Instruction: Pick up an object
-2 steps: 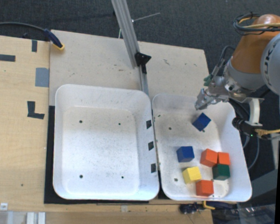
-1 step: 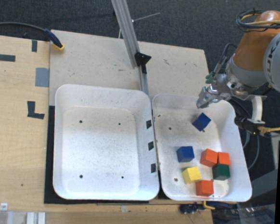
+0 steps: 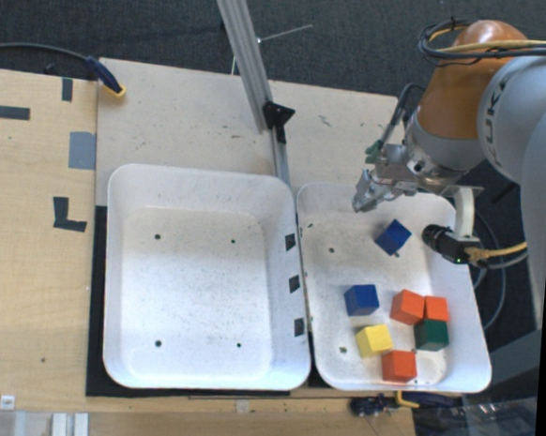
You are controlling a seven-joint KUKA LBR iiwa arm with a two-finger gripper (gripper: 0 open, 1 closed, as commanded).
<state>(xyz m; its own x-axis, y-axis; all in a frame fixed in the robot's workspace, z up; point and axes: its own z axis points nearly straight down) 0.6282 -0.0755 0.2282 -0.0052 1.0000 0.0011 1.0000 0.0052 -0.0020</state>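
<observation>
Right bin (image 3: pixel 321 263): two blue, three orange, one yellow, one green.

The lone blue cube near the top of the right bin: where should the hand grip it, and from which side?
Come straight down from above onto the lone blue cube and grip two opposite flat side faces. It sits apart from the cluster of blocks, so all sides look free, but it appears turned in the right bin; rotate the hand to match.
</observation>
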